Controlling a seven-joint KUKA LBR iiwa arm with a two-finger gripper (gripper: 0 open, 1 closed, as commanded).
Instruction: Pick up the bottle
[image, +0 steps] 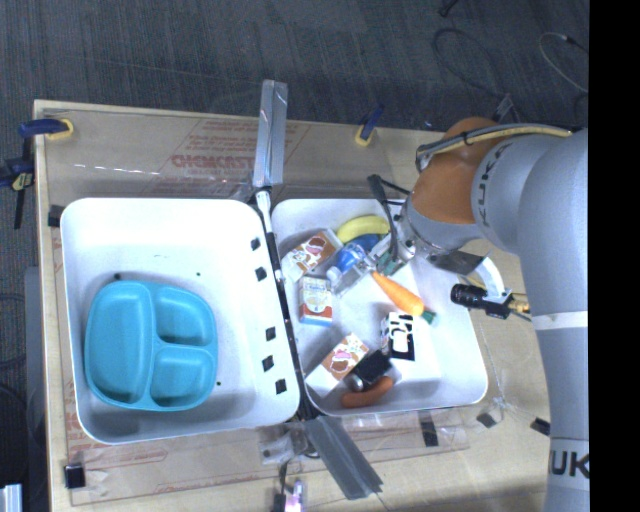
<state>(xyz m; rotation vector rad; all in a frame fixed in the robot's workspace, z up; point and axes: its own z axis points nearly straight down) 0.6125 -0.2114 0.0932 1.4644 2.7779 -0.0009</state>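
- Two bins side by side on the bench (130, 135): left bin (150, 225), right bin (462, 372).
- Left bin: divided tray (150, 345) lies toward its near left part.
- Right bin, far part: banana (362, 229) at the back; bottle (350, 264) just in front of it, with a carton (310, 254) to its left.
- Gripper (392, 256) sits just right of the bottle, above the carrot (400, 293).
- Middle: small box (316, 300) near the divider; card (400, 335) to the right.
- Near part: packet (342, 359), sausage (365, 394) at the near wall.
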